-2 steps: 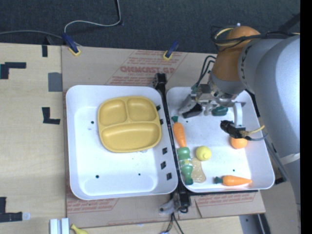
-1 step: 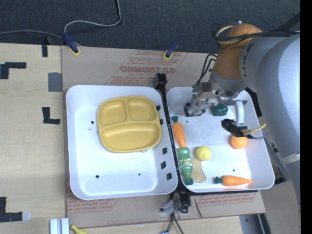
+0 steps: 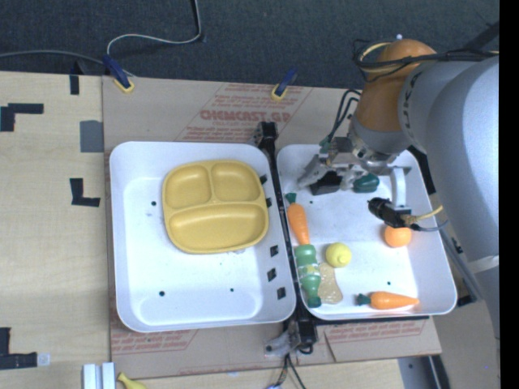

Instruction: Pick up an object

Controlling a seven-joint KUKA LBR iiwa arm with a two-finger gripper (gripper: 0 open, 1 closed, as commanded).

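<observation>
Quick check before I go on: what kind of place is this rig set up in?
Most likely a robotics lab test bench, not a kitchen. Two white bins sit on a cardboard sheet clipped down with clamps, the items are toy food such as a plastic carrot, and loose cables run behind.

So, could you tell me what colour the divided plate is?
Yellow: the divided plate shows clearly in the camera view.
</observation>
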